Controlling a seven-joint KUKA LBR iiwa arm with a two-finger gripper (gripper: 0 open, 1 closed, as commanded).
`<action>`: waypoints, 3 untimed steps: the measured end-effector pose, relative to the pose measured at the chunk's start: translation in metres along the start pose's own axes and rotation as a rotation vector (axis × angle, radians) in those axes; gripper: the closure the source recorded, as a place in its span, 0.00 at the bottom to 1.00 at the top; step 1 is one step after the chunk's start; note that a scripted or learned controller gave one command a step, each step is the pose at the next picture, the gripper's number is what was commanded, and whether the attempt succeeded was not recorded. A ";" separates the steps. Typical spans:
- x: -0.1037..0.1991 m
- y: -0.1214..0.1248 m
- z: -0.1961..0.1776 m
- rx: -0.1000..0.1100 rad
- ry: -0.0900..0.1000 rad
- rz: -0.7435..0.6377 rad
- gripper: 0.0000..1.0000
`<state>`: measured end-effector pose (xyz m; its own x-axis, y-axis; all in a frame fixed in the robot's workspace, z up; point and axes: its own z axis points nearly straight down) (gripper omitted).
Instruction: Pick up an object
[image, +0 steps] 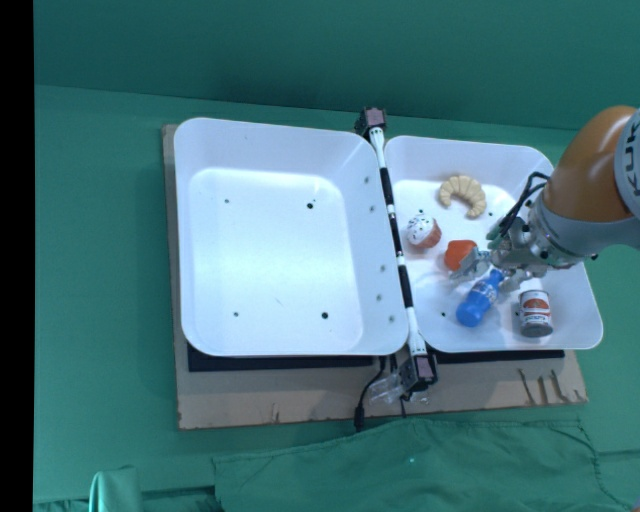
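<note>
Folds of green cloth (400, 465) lie nearest you along the lower edge, rumpled over the green-covered tabletop (100, 250). Above them a brown cardboard sheet (290, 405) carries two shallow white plastic bins side by side.

Look now at the jaws (492, 262), low in the right white bin (560, 170). You cannot tell how far they are spread: the metal fingers and cabling blur together over the objects, and nothing is plainly pinched between them. They sit between a small orange-red block (459, 255) and a blue plastic bottle with a clear neck (479, 300), touching or just over both; which one they meet is hard to make out. The bottle lies on its side, tilted, its blue base toward you.

Just right of the bottle stands a small jar with a white cap, a red label and a dark base (536, 310). Left of the orange-red block rests a rounded white-and-orange piece with dark speckles (422, 231). Farther back lies a tan, ridged croissant-shaped toy (464, 194), apart from the rest.

Behind the jaws, the grey arm with its glossy orange band (595, 165) is cut off at the right edge.

A black-and-white segmented strip (395, 240) runs between the bins, ending in small dark clamps. The left white bin (200, 150) has smooth, rounded walls and a few dark specks on its floor.
</note>
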<state>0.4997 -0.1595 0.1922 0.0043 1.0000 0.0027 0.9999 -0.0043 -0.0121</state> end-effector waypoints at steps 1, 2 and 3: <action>-0.003 0.003 0.010 -0.016 -0.003 0.000 0.00; -0.005 0.006 -0.001 -0.026 -0.009 0.004 1.00; 0.000 0.007 -0.061 -0.017 -0.006 -0.003 1.00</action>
<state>0.5075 -0.1600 0.2531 0.0015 1.0000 -0.0037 1.0000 -0.0015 0.0053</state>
